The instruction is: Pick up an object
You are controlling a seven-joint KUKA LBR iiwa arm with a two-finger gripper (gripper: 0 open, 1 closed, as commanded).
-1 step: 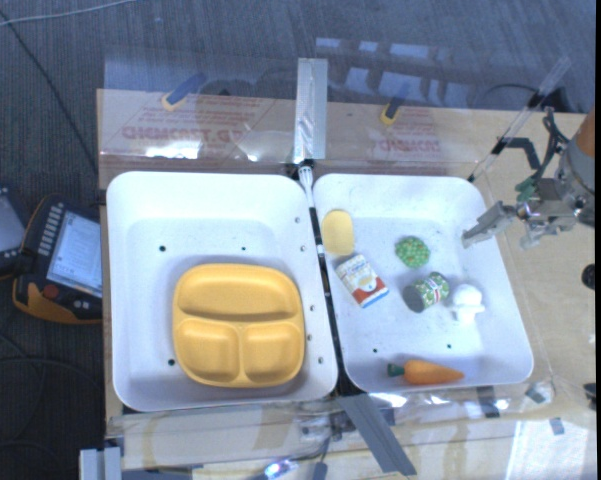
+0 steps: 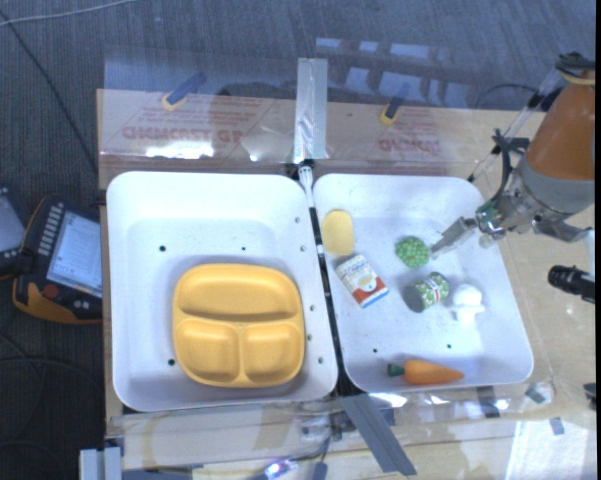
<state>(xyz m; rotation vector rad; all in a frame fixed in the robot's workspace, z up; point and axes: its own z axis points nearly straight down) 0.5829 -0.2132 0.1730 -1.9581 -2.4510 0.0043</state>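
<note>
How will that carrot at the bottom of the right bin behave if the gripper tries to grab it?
The carrot is tapered and rounded, so it may well roll or pivot when nudged. It looks like a smooth toy, probably light and stiff, and could slip from a pinch near the narrow tip. It lies close to the right bin's front wall, which may crowd the gripper.

Robotics lab: teach pendant (image 2: 60,263), floor cables (image 2: 40,58), taped bench (image 2: 310,133).

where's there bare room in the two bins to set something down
Left bin: a bare strip along its far wall, behind the yellow divided plate, and a narrower margin on the plate's left. Right bin: bare floor between the carton and the carrot. Crowded around the green ball, can and white object, near the gripper.
</note>
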